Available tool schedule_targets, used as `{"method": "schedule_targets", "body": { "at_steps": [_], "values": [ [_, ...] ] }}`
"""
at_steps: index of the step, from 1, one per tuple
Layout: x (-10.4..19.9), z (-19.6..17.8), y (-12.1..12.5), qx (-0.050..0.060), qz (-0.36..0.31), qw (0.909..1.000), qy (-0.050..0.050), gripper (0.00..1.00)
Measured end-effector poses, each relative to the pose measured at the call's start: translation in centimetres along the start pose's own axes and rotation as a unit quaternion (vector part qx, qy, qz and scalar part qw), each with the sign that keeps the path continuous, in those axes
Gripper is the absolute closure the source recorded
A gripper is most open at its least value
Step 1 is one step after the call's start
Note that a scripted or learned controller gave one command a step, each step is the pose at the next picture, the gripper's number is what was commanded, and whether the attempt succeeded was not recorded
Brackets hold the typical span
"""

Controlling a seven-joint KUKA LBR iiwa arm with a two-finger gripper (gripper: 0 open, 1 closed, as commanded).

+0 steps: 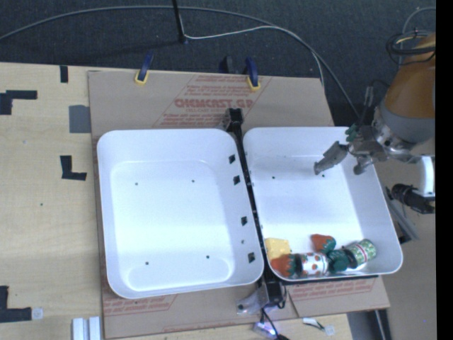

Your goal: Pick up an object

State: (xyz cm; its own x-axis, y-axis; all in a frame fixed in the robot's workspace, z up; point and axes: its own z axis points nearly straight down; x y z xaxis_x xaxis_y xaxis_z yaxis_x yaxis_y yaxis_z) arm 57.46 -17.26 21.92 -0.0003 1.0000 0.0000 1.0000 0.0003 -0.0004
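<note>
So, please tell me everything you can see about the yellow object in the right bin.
The yellow object is a small, pale yellow, blocky piece; its material is too small to tell. It lies flat on the floor of the right bin, in the near corner on the side of the divider between the bins. It is the leftmost of the cluster along the near wall. The orange-red object beside it appears to touch it. The gripper is far from it.
</note>
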Motion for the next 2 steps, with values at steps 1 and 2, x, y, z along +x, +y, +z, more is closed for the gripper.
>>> {"method": "schedule_targets", "body": {
  "at_steps": [1, 2],
  "values": [
    [-1.4, 3.3, 0.3, 0.001, 0.000, 1.0000, 0.000, 0.00],
    [-1.3, 5.2, 0.1, 0.001, 0.000, 1.0000, 0.000, 0.00]
  ]
}}
